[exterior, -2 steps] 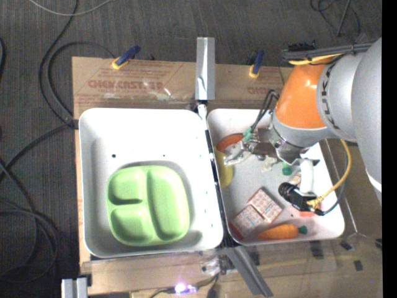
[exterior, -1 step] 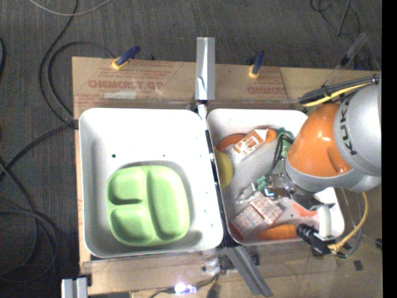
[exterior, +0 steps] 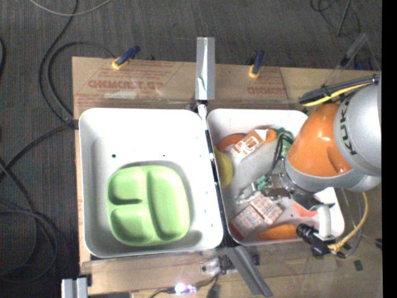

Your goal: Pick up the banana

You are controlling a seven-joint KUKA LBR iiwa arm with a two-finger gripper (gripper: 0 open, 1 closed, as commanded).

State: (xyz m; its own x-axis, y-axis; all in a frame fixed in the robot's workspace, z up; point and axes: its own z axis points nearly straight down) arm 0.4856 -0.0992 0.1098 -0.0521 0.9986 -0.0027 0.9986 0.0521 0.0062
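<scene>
Camera view: arm [exterior: 338, 144] reaching down into the right bin [exterior: 260, 115] among the clutter.

Biggest on the bench, the left bin [exterior: 93, 129] holds a green divided tray [exterior: 149, 203]. From the frame's right, the grey and orange arm covers much of the right bin; its gripper [exterior: 268, 185] sits low over the packets, and whether it is open I cannot tell. The banana [exterior: 224, 169] lies against that bin's left wall, just left of the gripper.

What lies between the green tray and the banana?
In the camera view, bare white bin floor and the two bins' touching walls separate the green tray from the banana.
</scene>
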